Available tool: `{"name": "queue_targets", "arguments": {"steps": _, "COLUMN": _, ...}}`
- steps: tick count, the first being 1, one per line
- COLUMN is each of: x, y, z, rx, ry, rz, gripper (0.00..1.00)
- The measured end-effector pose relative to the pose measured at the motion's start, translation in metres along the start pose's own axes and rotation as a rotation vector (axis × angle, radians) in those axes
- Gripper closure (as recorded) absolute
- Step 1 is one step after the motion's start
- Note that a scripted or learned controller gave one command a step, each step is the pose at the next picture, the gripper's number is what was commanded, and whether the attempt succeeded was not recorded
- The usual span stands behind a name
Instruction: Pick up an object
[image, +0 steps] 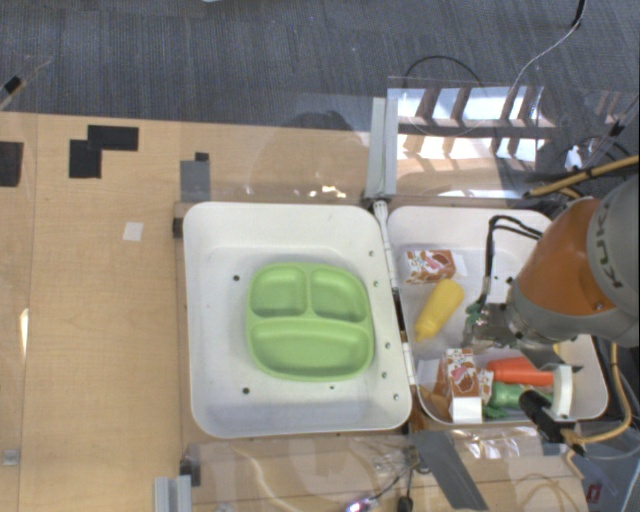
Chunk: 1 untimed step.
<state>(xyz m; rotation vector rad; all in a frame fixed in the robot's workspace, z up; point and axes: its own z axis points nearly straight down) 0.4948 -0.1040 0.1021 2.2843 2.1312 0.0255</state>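
In the right bin (400, 300), my gripper (483, 327) hangs low, just right of a yellow corn-like piece (439, 308) and just above an orange carrot (518, 372) with a green end (505, 396). A red-and-white packet (430, 265) lies at the bin's far left. A second such packet (460, 374) sits near the front, with a small white block (465, 408) below it. I see nothing held in the gripper.
The left bin (215, 330) holds a green divided plate (308, 320). The grey arm with its orange band (562, 272) covers the right bin's right half. A metal divider (380, 150) stands behind the wall between the bins.
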Motion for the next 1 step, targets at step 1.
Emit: {"name": "queue_targets", "arguments": {"steps": 1, "x": -0.0001, "y": -0.0001, "z": 0.0000, "rx": 0.000, "ry": 0.000, "rz": 0.000, "gripper": 0.00}}
